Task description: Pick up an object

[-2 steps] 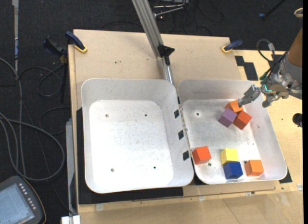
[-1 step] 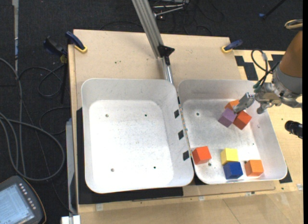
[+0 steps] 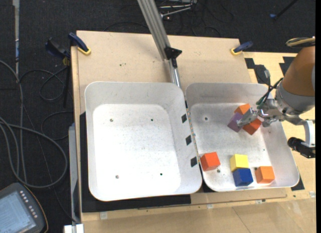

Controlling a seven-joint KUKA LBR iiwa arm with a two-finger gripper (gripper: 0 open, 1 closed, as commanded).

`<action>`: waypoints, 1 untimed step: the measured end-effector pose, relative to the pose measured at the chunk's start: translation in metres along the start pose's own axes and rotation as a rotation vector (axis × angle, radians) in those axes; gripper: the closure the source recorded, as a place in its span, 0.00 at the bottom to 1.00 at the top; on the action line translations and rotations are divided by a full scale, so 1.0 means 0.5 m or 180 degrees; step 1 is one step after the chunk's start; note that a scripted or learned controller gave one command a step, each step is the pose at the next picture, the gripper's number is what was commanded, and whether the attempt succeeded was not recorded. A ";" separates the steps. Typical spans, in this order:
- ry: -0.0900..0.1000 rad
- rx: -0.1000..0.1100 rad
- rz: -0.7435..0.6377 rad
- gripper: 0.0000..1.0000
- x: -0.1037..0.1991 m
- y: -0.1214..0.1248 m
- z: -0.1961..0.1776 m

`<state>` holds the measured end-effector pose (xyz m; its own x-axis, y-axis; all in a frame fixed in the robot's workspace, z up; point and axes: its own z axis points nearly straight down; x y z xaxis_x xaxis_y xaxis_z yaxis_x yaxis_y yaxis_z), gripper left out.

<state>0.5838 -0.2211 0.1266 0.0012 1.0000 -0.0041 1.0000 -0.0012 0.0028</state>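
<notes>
Reaching in from the right edge of the bench, arm [image 3: 301,84] is low over the right bin [image 3: 220,96], orange band above the wrist, wrist pitched down and toward the left. Gripper [image 3: 249,119] sits in the upper-right part of that bin, right on a tight cluster of blocks.

Cluster: purple block [image 3: 234,122] on the left, small orange block [image 3: 244,109] just above it, red-orange block [image 3: 252,126] at lower right. All three touching or nearly so, tilted, no clear long axis, roughly cube shaped. Can't tell how wide the pincer stands or whether any block is actually between the tips; the metal hides that.

Along the bin's front edge: orange cube [image 3: 210,160] near the front-left corner, yellow cube [image 3: 239,162] with blue cube [image 3: 243,177] touching just in front of it, another orange cube [image 3: 265,174] beside the blue one near the front-right corner. All flat on the floor, well apart from the gripper.

Left bin [image 3: 100,96] sits touching alongside.
</notes>
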 end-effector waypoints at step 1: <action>0.0001 -0.0011 -0.0002 0.00 -0.001 0.003 0.019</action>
<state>0.5853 -0.2215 0.1172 0.0007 1.0000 -0.0037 1.0000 -0.0007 0.0064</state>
